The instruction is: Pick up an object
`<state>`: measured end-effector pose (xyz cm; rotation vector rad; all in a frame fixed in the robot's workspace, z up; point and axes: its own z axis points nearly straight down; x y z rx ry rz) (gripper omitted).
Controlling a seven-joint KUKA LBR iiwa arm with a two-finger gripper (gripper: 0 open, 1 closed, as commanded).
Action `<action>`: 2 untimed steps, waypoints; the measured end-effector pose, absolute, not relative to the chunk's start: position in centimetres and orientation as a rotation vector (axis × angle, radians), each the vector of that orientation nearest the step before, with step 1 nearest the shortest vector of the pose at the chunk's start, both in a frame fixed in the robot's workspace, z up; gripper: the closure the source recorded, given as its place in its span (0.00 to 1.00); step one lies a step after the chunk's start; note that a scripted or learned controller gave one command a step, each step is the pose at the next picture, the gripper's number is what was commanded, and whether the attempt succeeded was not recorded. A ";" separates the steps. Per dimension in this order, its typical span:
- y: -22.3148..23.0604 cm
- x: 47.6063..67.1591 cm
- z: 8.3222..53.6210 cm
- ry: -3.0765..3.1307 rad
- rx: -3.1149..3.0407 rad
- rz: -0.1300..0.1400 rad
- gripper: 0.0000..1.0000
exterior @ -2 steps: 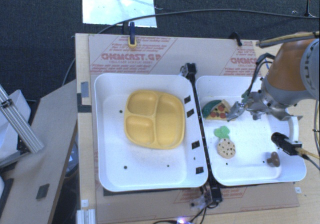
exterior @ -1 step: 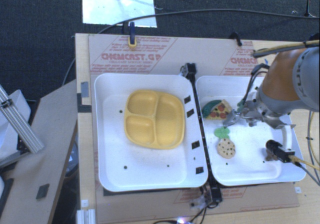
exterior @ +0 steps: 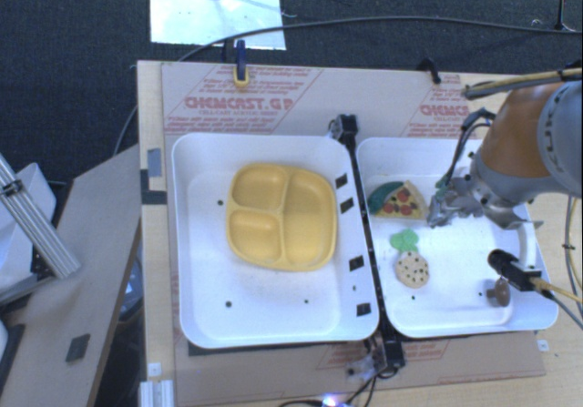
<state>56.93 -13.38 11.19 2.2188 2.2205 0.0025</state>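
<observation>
Here the end effector (exterior: 444, 210) hangs low over the right bin (exterior: 474, 319), just beside the pizza slice toy (exterior: 398, 199); whether it is released or clenched cannot be told from this slanted view, and nothing shows in its grip. The step in hand looks like the approach, with the pick not yet made. The next move likely calls for a short shift toward the slice, or toward the pineapple toy (exterior: 410, 263) lying nearer the front of the same bin, then a straight descent. Both toys look flat, soft-edged and matte, likely plastic or rubber, so a low pinch at the edges seems needed. The left bin (exterior: 205, 305), smooth white plastic, holds a yellow divided plate (exterior: 280, 216) with rounded compartments.
</observation>
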 end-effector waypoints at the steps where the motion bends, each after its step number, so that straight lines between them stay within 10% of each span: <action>1: -13.6 56.9 15.6 2.221 2.215 0.005 1.00; 2: -13.4 56.4 20.2 2.223 2.214 0.005 1.00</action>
